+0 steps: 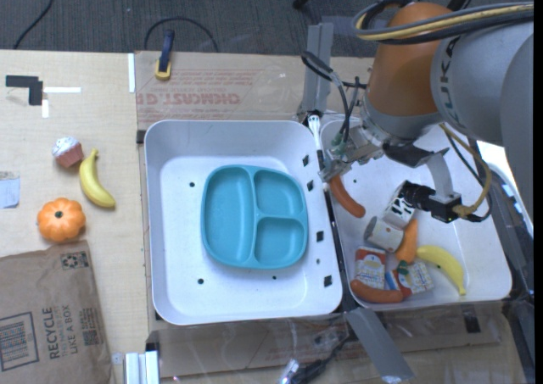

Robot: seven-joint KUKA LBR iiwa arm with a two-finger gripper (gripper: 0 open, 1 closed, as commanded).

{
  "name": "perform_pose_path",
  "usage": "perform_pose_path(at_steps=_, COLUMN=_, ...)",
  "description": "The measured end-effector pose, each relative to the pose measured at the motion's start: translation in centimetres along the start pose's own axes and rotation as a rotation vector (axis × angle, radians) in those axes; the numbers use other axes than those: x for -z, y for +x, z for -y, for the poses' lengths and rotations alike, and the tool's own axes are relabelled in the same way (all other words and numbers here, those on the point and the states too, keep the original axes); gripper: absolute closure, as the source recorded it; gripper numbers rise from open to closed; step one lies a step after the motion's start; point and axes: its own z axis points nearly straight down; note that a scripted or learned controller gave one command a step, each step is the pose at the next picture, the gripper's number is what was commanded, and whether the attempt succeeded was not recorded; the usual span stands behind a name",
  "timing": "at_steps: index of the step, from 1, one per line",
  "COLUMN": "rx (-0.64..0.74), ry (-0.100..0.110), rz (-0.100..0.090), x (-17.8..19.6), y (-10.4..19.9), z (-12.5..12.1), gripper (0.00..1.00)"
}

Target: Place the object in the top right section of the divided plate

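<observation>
Teal divided plate (254,218) centred in the left white bin (161,230), end effector (337,162) right of centre over the right bin (492,281), finger state impossible to tell, orange-red sausage (346,197) just below it, resting in that bin

Two bins sit side by side on the table (85,119). The divided plate (254,217) lies in the left bin (170,272). In the right bin (484,289), the tool (339,158) hangs near the dividing wall, a sausage (346,197) just below it; a carrot (408,241), banana (443,265) and packets (373,270) crowd the near side. Left of the bins, a cupcake (68,152), second banana (95,180) and pumpkin (61,219) rest on the table.
</observation>
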Motion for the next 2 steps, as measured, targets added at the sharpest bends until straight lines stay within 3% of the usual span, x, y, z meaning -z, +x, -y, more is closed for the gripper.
perform_pose_path(at_steps=1, rx=-0.235, ry=0.000, rz=0.000, x=1.35, y=5.95, z=4.58, gripper=1.00)
perform_pose_path(at_steps=2, rx=-0.236, ry=0.000, rz=0.000, x=1.36, y=5.91, z=4.59, gripper=0.00)
